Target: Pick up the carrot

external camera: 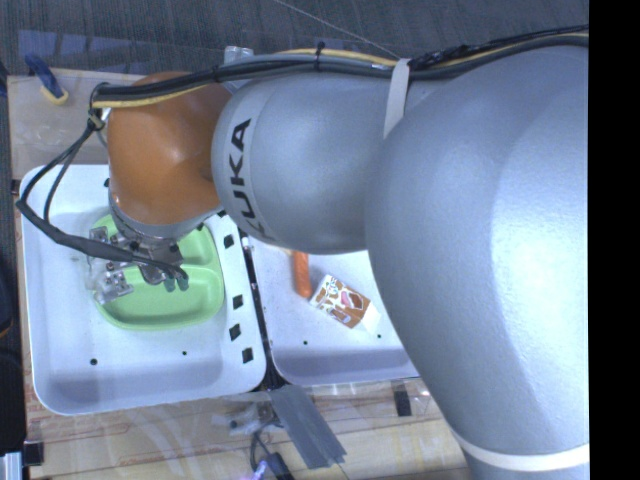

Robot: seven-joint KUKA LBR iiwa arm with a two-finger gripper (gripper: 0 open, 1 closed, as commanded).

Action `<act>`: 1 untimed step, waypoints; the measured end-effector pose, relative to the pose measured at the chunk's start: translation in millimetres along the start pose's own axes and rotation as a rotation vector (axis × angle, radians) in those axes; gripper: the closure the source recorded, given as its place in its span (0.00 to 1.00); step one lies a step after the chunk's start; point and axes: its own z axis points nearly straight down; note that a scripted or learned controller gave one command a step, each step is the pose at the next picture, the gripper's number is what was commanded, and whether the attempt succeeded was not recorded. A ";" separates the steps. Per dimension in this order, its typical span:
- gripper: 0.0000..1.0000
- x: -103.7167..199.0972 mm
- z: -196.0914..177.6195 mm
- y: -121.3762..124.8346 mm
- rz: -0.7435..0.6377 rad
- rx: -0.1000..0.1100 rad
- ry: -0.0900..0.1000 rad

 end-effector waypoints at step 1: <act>1.00 22.2 15.1 7.1 -0.401 0.000 0.001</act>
